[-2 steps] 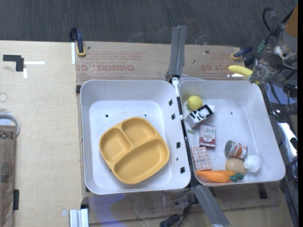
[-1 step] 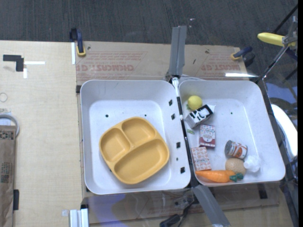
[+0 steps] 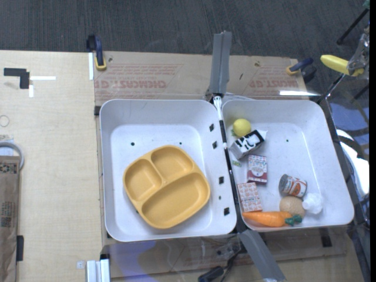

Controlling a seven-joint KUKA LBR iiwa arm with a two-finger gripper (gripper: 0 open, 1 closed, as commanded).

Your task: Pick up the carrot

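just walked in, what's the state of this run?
Carrot pick, not yet started by the look of it. The carrot lies along the near wall of the right bin, touching nothing that grips it. Around it sit a can, a potato-like ball, small cartons and a lemon. The left bin holds a yellow divided plate.

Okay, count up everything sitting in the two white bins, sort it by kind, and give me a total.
Plate: 1, the yellow divided plate in the left bin.
Produce: 3, the carrot, lemon, potato.
Cans: 1, the can.
Boxes and cartons: 3, the white carton, two small red boxes.
White wad: 1.
Total: 9
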